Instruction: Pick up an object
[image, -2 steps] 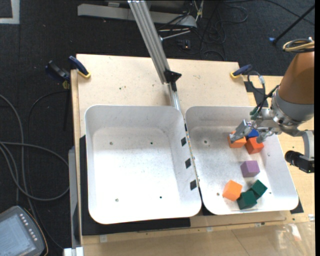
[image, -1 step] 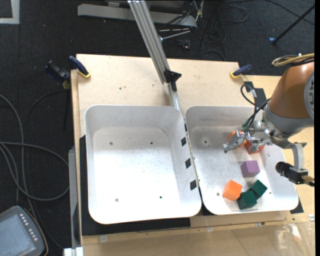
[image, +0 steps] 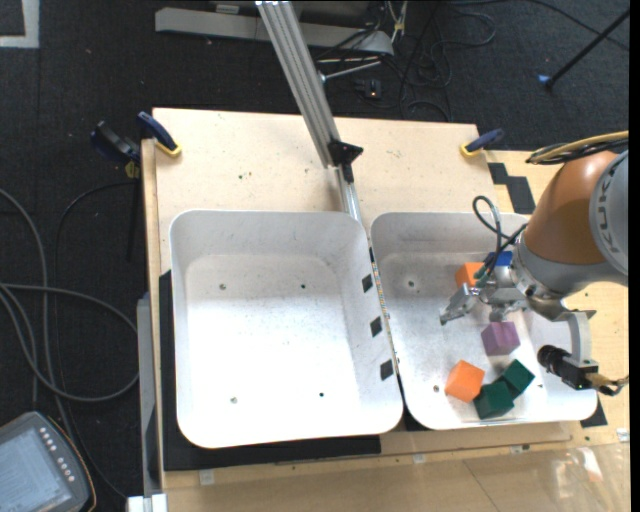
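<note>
1. Right, the gripper (image: 470, 303) is low inside the right bin (image: 420, 250), out toward the counter's right edge, with the grey arm (image: 575, 230) reaching in from that side.
2. Its fingers (image: 452, 312) look spread apart, and I see nothing pinched between them, so no grasp to call as yet.
3. Nearest candidate: a purple cube (image: 500, 337) sitting just beside the gripper, on the side toward the counter's front edge and a shade toward the right edge.
4. Tucked against the gripper's far side is an orange block (image: 467, 273), partly hidden by the wrist hardware; I cannot tell whether it touches the fingers.
5. Further toward the front edge lies a second orange block (image: 465, 381), and right next to it a dark green block (image: 505, 388), the two apparently touching near the bin's front wall.
6. Count: two orange, one purple, one green, so four pieces, all in the right bin; the left bin (image: 200, 300) carries none that I can make out.
7. My read: the purple cube is the short hop. It looks squarish with no obvious long axis, so finger orientation should matter little.
</note>
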